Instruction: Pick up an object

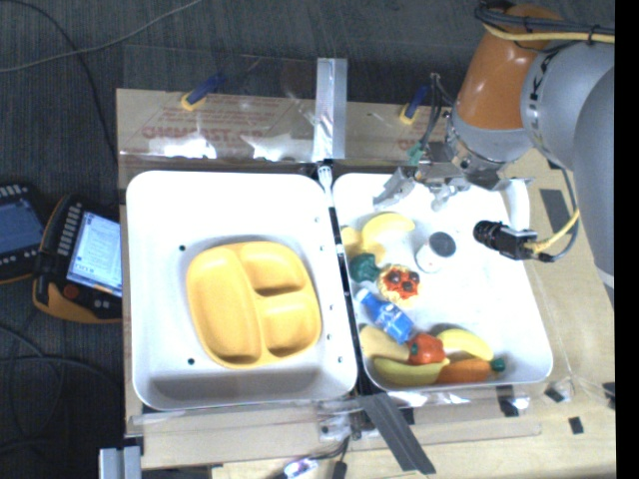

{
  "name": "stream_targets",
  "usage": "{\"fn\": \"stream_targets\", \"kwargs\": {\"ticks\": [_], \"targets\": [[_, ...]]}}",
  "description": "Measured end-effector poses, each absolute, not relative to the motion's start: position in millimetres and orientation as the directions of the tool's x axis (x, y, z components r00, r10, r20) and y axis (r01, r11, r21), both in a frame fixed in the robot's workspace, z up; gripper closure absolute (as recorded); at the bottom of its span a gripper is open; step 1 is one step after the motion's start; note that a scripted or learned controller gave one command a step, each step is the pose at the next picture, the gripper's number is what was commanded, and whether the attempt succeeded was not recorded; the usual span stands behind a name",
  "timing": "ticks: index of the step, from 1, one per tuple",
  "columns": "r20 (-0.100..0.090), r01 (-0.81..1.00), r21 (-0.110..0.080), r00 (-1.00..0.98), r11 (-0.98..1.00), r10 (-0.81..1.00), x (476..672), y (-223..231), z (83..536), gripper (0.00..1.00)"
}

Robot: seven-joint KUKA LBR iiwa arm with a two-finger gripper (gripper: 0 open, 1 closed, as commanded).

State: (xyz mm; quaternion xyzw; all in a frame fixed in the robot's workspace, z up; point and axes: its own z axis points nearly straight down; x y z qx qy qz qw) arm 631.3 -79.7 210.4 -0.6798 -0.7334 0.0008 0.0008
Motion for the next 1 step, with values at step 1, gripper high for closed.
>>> {"fn": "stream_targets", "kwargs": {"ticks": [1], "targets": [[-0.002, 0.988, 0.0, -0.156, 0.156, 0.988, 648.4, -99.8, 93.9, 0.0]]}}
